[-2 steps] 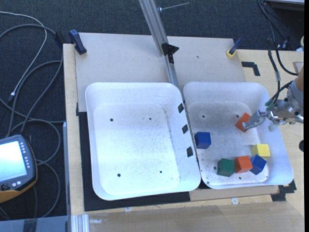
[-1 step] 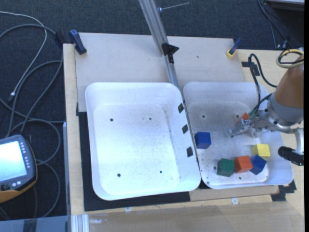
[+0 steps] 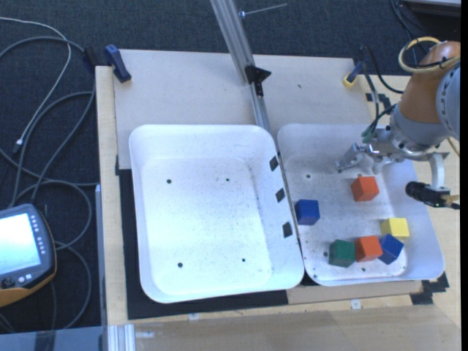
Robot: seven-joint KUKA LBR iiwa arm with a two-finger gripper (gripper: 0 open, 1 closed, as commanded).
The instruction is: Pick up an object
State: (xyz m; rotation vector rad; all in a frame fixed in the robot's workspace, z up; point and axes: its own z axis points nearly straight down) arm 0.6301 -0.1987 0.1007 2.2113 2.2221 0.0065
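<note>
Green cube (image 3: 341, 253), orange cube (image 3: 368, 247) and blue cube (image 3: 391, 248) sitting in a touching row along the right bin's (image 3: 322, 145) near rim.
Yellow cube (image 3: 395, 227) resting just at 12 o'clock of that row; second blue cube (image 3: 307, 211) lying apart at 9 o'clock. Gripper (image 3: 358, 159) hovering at 11 o'clock of a lone orange block (image 3: 364, 188), near it but not touching; finger state cannot be told. Left bin (image 3: 146, 145) lying alongside.

Teach pendant (image 3: 22, 251), blue clamp (image 3: 117, 62)
</note>
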